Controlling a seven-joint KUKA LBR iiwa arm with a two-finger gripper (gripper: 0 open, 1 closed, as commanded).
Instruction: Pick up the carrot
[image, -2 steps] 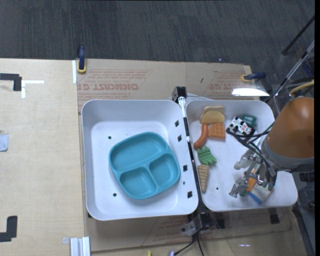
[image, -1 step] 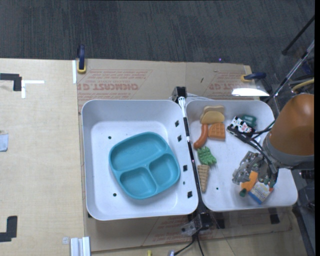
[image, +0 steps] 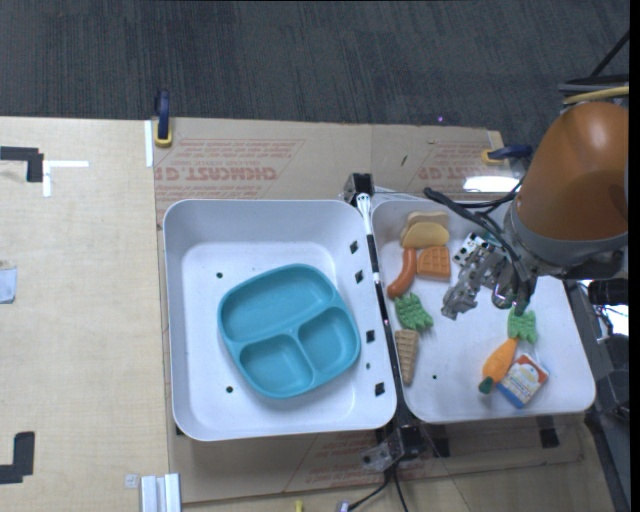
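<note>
We see two shallow white bins side by side on the bench. The left bin (image: 190, 330) holds a blue divided plate (image: 288, 343) with three compartments, lying roughly in its middle. The right bin (image: 560, 395) holds the toy food.

The carrot (image: 500, 362) lies toward the near right part of the right bin, its orange body slanting down to the left and its green top (image: 521, 326) pointing up toward the arm. Its lower end touches or just meets a small white and blue carton (image: 522, 382) lying beside it.

The gripper (image: 478, 282) hangs above the middle of the right bin, up and to the left of the carrot, apart from its orange body. We cannot tell how its jaws stand, and we see nothing between them.

Along the left side of that bin we see a slice of bread (image: 426, 232), a waffle piece (image: 434, 263), a sausage (image: 402, 274), a green leafy piece (image: 413, 314) and an ice cream cone (image: 406, 354), one below the other. The arm (image: 585, 180), with its orange band, comes in from the right.
</note>
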